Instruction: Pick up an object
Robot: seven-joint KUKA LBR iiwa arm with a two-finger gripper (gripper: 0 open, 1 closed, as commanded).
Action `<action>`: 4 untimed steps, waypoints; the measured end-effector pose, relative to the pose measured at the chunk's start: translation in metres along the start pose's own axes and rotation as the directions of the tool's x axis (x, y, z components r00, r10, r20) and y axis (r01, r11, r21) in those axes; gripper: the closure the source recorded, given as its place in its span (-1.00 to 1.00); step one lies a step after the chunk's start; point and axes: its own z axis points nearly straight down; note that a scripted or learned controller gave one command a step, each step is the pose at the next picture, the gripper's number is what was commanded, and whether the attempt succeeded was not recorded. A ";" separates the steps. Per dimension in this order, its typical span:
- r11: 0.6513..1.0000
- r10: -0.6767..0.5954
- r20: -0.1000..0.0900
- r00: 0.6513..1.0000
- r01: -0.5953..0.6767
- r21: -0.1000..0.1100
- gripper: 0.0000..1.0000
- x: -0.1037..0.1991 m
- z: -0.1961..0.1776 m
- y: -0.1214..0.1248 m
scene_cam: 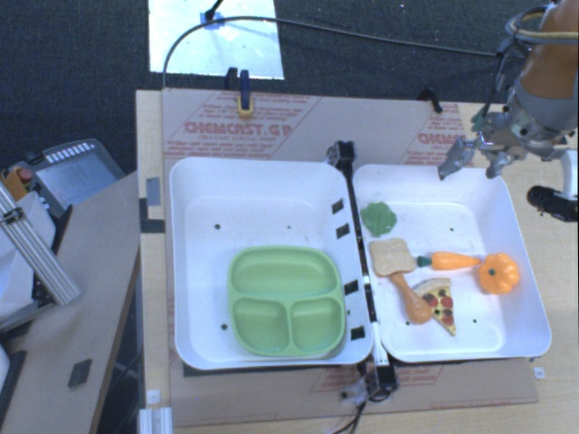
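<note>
We take the right bin (520, 242) as our landmark. The gripper (474, 164) hangs over its far rim, toward the far right corner, fingers spread apart with nothing between them. Inside that bin, the toys cluster in the middle and near part: a green leafy piece (378, 217) close to the left wall, a slice of bread (392, 256) just nearer than it, a wooden spoon-like piece (413, 303) running from the bread toward the near side, and a pizza slice (441, 304) touching it. A carrot (452, 261) lies just right of the bread, with an orange pumpkin (498, 274) beside its tip, close to the right wall. The far strip of the floor, under the gripper, is bare white. Left of our landmark, the left bin (194, 242) holds a green divided plate (287, 301) against its near edge.
</note>
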 end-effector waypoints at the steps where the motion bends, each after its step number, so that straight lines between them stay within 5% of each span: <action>1: 1.000 -0.002 0.002 1.000 0.002 -0.012 -1.00 0.000 -0.008 0.002; 4: 1.000 -0.001 0.002 1.000 0.001 -0.008 -1.00 -0.007 0.146 -0.001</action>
